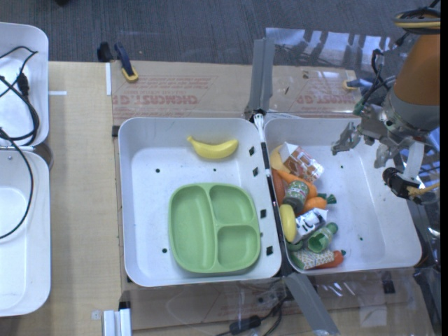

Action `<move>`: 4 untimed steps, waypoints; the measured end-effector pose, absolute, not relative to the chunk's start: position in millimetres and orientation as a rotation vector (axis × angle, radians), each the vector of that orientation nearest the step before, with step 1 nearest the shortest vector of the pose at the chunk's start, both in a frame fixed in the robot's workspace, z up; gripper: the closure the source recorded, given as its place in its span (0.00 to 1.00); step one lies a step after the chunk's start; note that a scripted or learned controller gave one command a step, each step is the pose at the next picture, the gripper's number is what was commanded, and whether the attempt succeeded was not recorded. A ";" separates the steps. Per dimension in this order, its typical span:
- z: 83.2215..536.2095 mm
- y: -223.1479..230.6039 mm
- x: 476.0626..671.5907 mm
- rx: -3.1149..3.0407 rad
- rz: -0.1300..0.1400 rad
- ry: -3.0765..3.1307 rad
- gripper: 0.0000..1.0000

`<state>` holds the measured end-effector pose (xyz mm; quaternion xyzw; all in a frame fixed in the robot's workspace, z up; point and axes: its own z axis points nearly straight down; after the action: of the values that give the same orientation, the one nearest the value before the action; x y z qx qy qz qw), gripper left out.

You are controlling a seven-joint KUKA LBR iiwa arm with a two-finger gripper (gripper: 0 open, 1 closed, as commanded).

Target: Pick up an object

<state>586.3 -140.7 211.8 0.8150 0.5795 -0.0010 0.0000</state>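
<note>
My gripper (362, 148) hangs over the upper right part of the right bin (371, 250), open, with nothing between its fingers. To its left, a pile of objects lies along that bin's left wall: a clear packet with brown contents (302, 162), an orange carrot-like toy (294, 187), a yellow banana-like piece (287, 222), a green bottle (321, 237) and a red and green packet (316, 259). The gripper is apart from the pile, about a hand's width to the right of the packet.
In the left bin (140, 208) lie a yellow banana (212, 147) near the back wall and a green divided plate (213, 227) at the front. A grey divider (262, 82) stands behind the two bins. The grey arm with its orange band (420, 61) enters at the upper right.
</note>
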 end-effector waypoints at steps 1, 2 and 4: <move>142.9 -137.4 599.3 2.539 -0.006 1.853 0.00; 102.2 -95.6 545.4 2.747 0.030 1.494 0.00; 190.7 -79.0 520.4 2.645 -0.005 1.696 0.00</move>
<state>520.4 -79.0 190.7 0.8417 0.5399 -0.0015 -0.0002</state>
